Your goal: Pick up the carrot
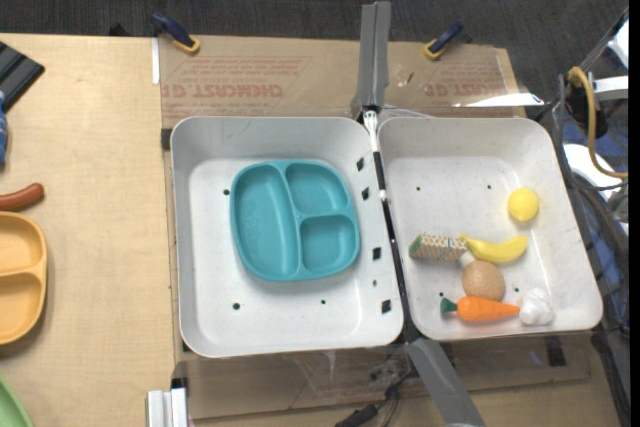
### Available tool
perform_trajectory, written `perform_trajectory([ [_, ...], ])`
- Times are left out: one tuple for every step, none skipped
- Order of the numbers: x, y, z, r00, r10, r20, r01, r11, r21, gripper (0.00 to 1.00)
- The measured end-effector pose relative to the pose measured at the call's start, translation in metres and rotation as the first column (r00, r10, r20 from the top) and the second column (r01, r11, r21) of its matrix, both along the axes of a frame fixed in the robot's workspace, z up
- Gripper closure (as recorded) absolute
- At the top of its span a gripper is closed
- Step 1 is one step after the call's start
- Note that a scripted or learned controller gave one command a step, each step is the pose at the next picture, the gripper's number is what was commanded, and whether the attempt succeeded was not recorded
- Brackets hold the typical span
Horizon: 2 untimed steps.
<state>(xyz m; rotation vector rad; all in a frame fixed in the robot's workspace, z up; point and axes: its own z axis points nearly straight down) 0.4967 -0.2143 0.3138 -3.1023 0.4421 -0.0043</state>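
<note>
Where the right white bin (pixel 560 215) curved shallow, the tapered orange plastic carrot (pixel 485 309) lay touching a smooth tan egg (pixel 483 280); hand state: cannot tell.

Glossy, likely plastic carrot (pixel 487 309); smooth white bins (pixel 190 245); matt teal tray (pixel 262 225).

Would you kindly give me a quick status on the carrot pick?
Carrot lying in right bin, near front wall. Egg touching behind it, white piece at its tip.

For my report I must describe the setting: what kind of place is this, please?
Probably a robotics lab bench, not a kitchen: two white bins sit on cardboard clamped to the bench, and the food, such as the carrot and banana, looks like toys.
</note>
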Motion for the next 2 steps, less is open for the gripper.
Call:
perform_trajectory([
  [0.008, -0.006, -0.063, 0.998, 0.067, -0.001, -0.067, 0.998, 0.0, 1.0],
  [0.017, 0.014, -0.142, 0.997, 0.072, -0.007, -0.072, 0.997, 0.0, 1.0],
])
